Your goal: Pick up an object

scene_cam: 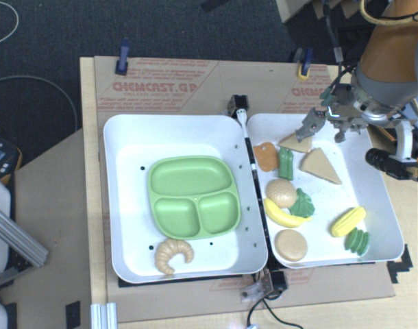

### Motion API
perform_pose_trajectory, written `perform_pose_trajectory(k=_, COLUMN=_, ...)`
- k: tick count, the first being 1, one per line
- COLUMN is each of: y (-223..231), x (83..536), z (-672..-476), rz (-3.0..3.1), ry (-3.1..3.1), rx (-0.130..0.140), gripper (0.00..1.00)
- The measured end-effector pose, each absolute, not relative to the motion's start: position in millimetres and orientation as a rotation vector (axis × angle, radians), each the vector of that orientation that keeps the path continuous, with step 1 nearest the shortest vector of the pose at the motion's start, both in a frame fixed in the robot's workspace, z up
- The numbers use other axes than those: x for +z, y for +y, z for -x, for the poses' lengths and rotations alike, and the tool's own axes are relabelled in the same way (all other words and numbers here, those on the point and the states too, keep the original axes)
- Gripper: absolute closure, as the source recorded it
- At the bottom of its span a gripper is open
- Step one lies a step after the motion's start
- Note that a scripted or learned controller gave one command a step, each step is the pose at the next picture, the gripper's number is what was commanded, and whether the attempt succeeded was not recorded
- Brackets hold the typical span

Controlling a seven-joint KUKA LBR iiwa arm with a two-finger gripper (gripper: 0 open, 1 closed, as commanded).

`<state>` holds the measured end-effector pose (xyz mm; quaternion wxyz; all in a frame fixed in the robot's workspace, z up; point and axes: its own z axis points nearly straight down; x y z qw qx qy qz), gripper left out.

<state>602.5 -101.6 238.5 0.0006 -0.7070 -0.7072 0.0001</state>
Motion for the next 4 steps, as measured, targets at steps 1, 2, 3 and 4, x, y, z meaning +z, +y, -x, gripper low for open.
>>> perform_pose_trajectory(k=1, y=-90, x=325, z=-538.9, rz=2.225, ry=-2.227, rx=-0.009, gripper=0.0)
perform_pose_trajectory(k=2, y=-51, x=293, z=-476.5, rz=2.213, ry=-2.219, rx=0.005, gripper=0.0)
perform_pose_trajectory(k=3, y=3, x=178, z=-476.7, rz=2.208, ry=-2.218, rx=0.012, gripper=0.0)
perform_pose_trajectory(k=4, y=0, x=195, z=-479.5, rz=2.224, ry=-2.221, rx=-0.002, gripper=1.0)
